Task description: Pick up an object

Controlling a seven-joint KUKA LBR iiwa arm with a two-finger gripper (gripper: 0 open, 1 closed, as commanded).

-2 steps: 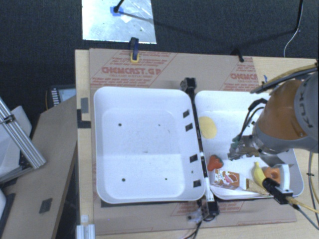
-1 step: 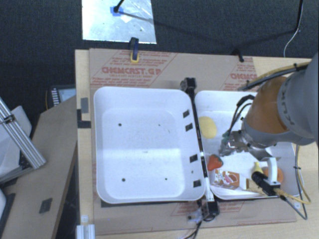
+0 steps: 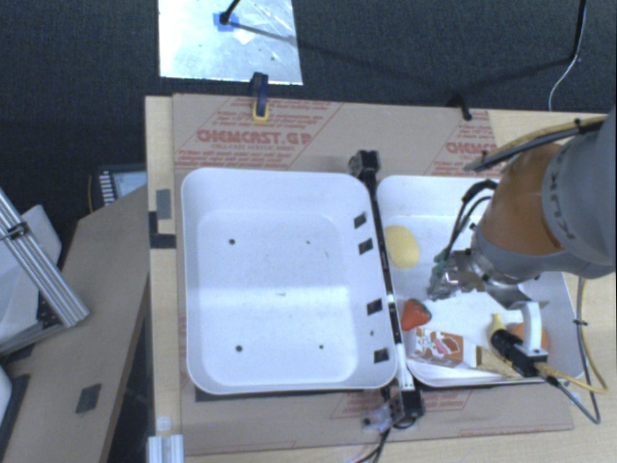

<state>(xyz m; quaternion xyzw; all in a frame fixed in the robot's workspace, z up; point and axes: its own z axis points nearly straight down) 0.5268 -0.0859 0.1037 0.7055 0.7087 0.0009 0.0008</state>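
Two shallow white plastic bins sit side by side: the left bin [image 3: 280, 278], then the right bin [image 3: 424, 196] holding a pale yellow rounded object [image 3: 402, 246], a red strawberry-like piece [image 3: 416, 313] and a small printed packet [image 3: 439, 346]. The gripper [image 3: 449, 282] hangs just above the red piece; whether it is spread or closed cannot be told.

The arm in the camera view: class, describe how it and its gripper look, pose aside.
The arm is a thick, rounded grey tube with an orange band above the wrist. Black cables loop beside it. The gripper is a small, grey metal piece.
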